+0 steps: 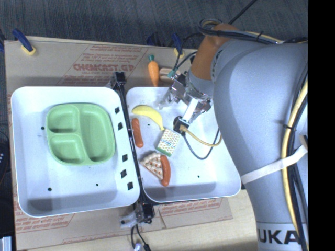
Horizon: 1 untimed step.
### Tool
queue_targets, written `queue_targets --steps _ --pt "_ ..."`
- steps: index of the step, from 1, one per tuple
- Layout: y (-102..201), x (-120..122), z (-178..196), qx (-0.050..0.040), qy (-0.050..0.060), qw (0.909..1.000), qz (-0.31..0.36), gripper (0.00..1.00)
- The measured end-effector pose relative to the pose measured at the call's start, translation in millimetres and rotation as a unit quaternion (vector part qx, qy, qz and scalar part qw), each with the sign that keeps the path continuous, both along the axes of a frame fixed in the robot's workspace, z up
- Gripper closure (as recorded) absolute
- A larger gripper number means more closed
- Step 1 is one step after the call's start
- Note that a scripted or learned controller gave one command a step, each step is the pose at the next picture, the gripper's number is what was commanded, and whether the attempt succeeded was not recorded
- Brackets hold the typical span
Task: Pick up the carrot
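The carrot (153, 71), orange with a green top, lies upright in the view on the cardboard just beyond the far rim of the right bin (220, 166), outside it. My gripper (175, 95) hangs over the far part of the right bin, a short way to the right of the carrot and nearer the camera. It is apart from the carrot, and nothing of the carrot lies within it. The big grey arm hides the bin's right side.
In the right bin lie a banana (148, 115), a red sausage (137, 132), a green-and-white packet (168, 141), a pizza slice (153, 163) and a second sausage (165, 170). The left bin (26, 156) holds a green divided plate (81, 133). A yellow cable loops under the wrist.
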State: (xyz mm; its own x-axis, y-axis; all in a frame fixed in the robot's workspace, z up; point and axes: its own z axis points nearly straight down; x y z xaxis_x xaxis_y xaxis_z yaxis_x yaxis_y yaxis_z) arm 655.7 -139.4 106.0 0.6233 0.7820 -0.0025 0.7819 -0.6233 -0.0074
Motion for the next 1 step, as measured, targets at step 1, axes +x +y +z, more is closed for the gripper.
queue_targets --steps 1 --pt "1.1 0.3 10.5 0.0012 0.002 1.0000 0.003 1.00"
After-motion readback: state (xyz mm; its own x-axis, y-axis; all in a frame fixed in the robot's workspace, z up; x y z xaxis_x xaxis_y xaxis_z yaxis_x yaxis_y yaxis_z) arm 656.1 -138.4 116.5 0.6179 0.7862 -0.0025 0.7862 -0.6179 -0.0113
